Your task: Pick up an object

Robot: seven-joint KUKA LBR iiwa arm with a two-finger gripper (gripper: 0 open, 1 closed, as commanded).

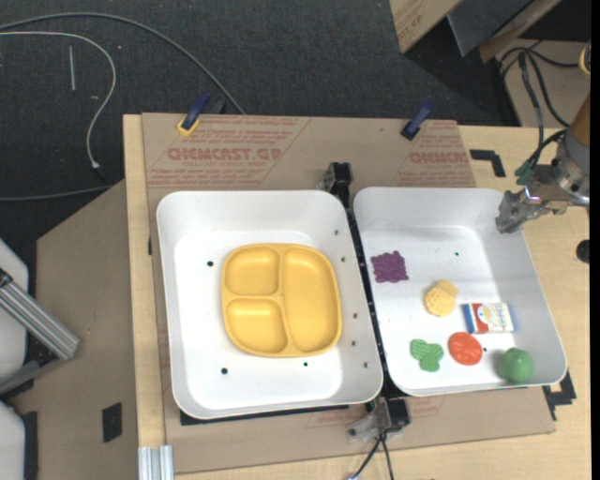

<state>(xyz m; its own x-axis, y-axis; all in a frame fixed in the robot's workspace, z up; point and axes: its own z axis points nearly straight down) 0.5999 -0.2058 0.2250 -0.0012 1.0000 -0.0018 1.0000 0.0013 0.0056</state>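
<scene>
My claw (511, 211) hovers at the right bin's (412, 202) upper-right rim; whether it's clenched I cannot tell. The toys, like the corn (440, 298), sit lower; descending here risks striking the rim.

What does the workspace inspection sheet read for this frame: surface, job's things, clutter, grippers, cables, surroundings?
Surface: bench bearing left bin and right bin, side by side.
Job's things: in the right bin, purple toy, yellow toy, small carton, green leafy toy, red toy, green ball; all apart.
Clutter: yellow divided plate in the left bin.
Grippers: gripper at the right bin's far right corner, holding nothing visible.
Cables: white cable on dark floor; wires below the bins.
Surroundings: blue clamps, cardboard box.
</scene>
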